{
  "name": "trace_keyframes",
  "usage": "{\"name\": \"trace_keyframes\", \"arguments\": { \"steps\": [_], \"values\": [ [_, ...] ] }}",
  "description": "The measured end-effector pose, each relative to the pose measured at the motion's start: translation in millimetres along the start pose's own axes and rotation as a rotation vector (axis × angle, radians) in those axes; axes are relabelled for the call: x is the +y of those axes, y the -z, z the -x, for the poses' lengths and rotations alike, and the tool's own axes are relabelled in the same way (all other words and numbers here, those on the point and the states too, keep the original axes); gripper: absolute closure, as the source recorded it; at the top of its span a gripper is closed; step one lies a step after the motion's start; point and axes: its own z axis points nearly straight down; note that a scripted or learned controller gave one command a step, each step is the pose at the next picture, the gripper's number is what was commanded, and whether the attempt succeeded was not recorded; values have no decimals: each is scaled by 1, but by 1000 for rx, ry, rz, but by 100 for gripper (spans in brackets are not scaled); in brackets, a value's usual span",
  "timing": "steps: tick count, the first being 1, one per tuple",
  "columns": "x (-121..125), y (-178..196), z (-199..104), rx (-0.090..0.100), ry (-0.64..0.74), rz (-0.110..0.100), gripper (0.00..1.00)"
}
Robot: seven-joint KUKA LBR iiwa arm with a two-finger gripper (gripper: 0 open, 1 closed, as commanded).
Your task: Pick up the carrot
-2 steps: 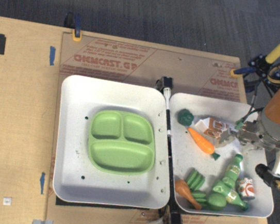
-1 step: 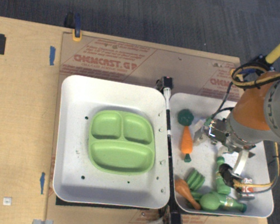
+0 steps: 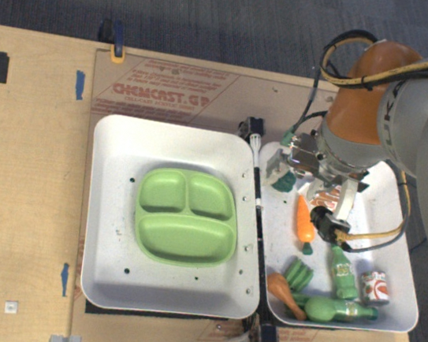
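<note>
Standing over the surface (image 3: pixel 22 177), I see the grey and orange arm (image 3: pixel 369 94) reaching in from 3 o'clock and hanging above the right bin (image 3: pixel 406 313). The left bin (image 3: pixel 119 140) holds nothing but a green divided plate (image 3: pixel 187 218).

The gripper (image 3: pixel 329 193) sits low over the upper half of the right bin. From this slant I cannot tell how far open it is, and nothing is visibly in its hold.

At 6 o'clock in that bin lie two green bottles, one upright-ish (image 3: pixel 342 273) and one on its side (image 3: pixel 340 310), with a red and white can (image 3: pixel 376 288) toward 4 o'clock.

The carrot (image 3: pixel 305 218) lies on the bin floor toward 9 o'clock of the bin's centre, just beside the gripper at its 7 o'clock, with its orange body pointing to 12 and its green end to 6.

My guess is that this is the approach step, with the grasp not yet made. The next move calls for a small shift toward 7 o'clock, lining up across the carrot's narrow width, then a straight descent.
</note>
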Motion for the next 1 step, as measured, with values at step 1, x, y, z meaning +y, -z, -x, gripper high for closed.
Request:
{"name": "trace_keyframes", "arguments": {
  "steps": [1],
  "values": [
    [-37,-70,104,-10,77,-14,0]
  ]
}}
